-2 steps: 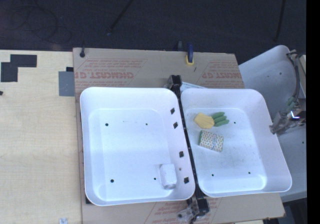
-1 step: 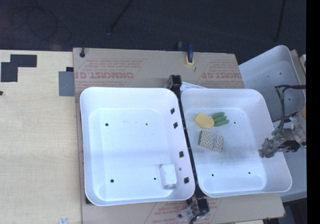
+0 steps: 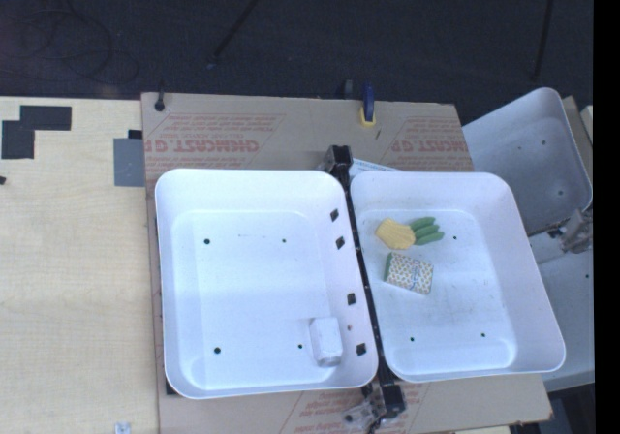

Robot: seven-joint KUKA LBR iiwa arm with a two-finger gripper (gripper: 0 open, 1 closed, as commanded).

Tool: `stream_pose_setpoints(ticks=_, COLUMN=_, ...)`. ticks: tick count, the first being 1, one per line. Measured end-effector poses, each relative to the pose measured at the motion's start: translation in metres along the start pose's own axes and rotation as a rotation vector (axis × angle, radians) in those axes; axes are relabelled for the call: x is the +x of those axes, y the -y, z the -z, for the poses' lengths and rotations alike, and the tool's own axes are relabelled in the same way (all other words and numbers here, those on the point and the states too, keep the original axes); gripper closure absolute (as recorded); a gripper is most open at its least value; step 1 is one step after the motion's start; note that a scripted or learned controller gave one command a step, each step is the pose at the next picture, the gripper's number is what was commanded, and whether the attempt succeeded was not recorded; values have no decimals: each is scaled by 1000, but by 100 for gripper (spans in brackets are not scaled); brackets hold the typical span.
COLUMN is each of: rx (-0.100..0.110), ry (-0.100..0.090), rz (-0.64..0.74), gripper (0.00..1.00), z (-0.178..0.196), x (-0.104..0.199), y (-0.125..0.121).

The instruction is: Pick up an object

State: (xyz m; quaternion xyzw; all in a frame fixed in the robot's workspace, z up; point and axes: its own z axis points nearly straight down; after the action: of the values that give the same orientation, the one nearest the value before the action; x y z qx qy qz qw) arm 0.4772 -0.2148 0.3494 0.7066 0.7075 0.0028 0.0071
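The right bin [image 3: 504, 219] holds three small things near its left wall. A yellow lump [image 3: 394, 233] lies touching a green ridged piece [image 3: 426, 230] on its right. Just below them sits a flat speckled packet with a green edge [image 3: 409, 273], slightly tilted. In the left bin [image 3: 194, 219] a small white block [image 3: 325, 339] rests near the front right corner, hard to tell apart from the bin floor.
Both bins stand on a brown cardboard sheet [image 3: 252, 137] over a pale wooden bench [image 3: 68, 277]. Black clips [image 3: 339, 159] join the bins along their shared wall. A blue and yellow clamp [image 3: 367, 106] sits at the cardboard's far edge. A grey metal plate [image 3: 528, 141] lies to the right.
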Motion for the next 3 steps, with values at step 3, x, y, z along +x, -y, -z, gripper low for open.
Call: stream_pose_setpoints(ticks=3, rx=-2, ry=1, rz=0, gripper=100, z=87, x=-1, y=-1)
